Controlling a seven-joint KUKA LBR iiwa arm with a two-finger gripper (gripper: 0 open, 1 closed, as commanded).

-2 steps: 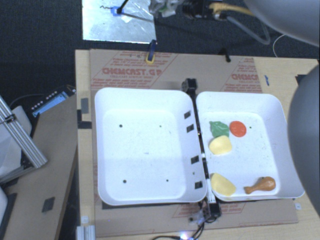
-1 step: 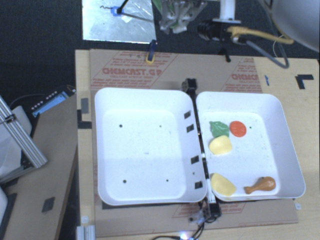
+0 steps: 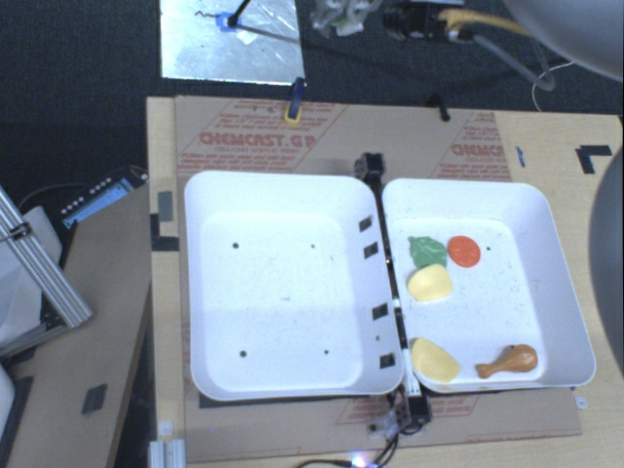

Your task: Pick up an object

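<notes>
I'm parked high at the far edge of the scene, my end effector hanging over the dark floor beyond the counter, well apart from both bins, and it's blurred and cut off by the top of the frame, so I cannot tell what state it's in. Everything worth taking sits in the right bin: a green piece touching an orange-red disc at the far side, a pale yellow lump just near of them, a second yellow lump tucked in the near-left corner against the wall, and a brown drumstick-shaped piece near the front rim. They look like small toy foods, so I'd judge them light, fairly stiff and smooth, likely to skid on the slick white floor. The drumstick looks my best bet, pinched across its narrow shaft, with open room around it. The corner lump is crowded by the wall. The left bin shows just a few dark dots. What exactly the green piece is, I can't make out.
</notes>
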